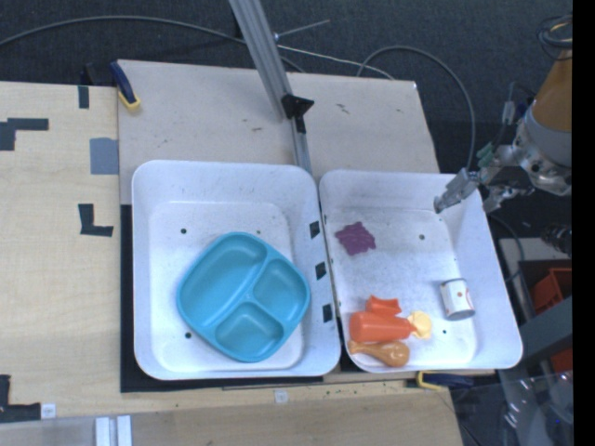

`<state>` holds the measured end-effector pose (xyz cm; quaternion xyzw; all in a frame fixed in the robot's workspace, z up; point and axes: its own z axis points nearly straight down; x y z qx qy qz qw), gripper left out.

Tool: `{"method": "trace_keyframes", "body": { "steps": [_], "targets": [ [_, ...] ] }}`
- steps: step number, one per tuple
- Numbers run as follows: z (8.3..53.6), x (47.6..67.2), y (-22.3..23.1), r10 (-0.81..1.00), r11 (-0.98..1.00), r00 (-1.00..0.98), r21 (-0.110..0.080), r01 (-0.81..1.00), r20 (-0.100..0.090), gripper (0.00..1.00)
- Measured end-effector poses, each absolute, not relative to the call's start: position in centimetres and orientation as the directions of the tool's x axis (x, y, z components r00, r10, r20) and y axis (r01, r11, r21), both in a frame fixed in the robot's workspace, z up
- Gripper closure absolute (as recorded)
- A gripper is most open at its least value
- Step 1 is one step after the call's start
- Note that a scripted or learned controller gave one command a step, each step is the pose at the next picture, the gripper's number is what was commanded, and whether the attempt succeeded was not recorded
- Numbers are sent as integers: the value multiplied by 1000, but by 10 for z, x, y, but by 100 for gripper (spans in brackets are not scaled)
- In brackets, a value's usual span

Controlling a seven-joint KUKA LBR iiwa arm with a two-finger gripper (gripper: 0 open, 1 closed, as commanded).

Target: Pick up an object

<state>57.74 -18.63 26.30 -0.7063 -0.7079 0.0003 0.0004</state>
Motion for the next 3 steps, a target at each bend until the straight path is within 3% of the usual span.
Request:
{"method": "trace_keyframes", "body": {
  "steps": [1,3],
  "targets": [
    [263,577,-186,1000,2,-2,-1,1000,0,0],
    [140,574,-182,1000,2,-2,-8,1000,1,0]
  ]
}}
